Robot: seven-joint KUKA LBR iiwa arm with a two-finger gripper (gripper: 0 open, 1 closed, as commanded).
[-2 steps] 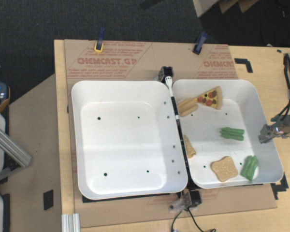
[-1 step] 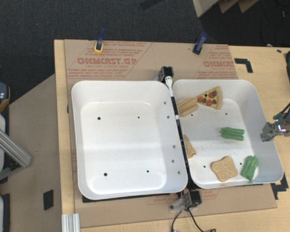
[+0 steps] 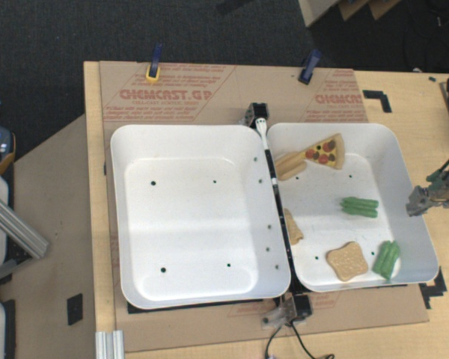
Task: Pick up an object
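Nearest the camera, a small black clamp with trailing wires (image 3: pixel 290 310) sits at the front edge of the bench, at the seam between the two bins. The grey two-finger gripper (image 3: pixel 421 199) hangs at the far right, over the right-hand rim of the right shallow white plastic bin (image 3: pixel 322 200). It is small and dark against the bench, and whether it is open or closed cannot be told; nothing can be seen in its grasp. Closest to it inside that bin lies a green ribbed toy vegetable (image 3: pixel 359 206), roughly level with the gripper and apart from it. Below the gripper, near the bin's front right corner, a second green toy vegetable (image 3: pixel 387 259) lies just beside a tan slice of toy toast (image 3: pixel 347 261). Further out, at the back of the bin, a toy pizza slice with red toppings (image 3: pixel 326 151) touches a tan bread-coloured roll (image 3: pixel 289 164). A smaller tan piece (image 3: pixel 292 227) rests against the bin's left wall. Beyond the seam lies the left shallow white plastic bin (image 3: pixel 187 223). Both bins rest on a brown board with red lettering (image 3: pixel 179 90), with a black clamp (image 3: pixel 256 114) at the back of the seam and two blue clips (image 3: pixel 156 57) (image 3: pixel 310 64) on the board's far edge.
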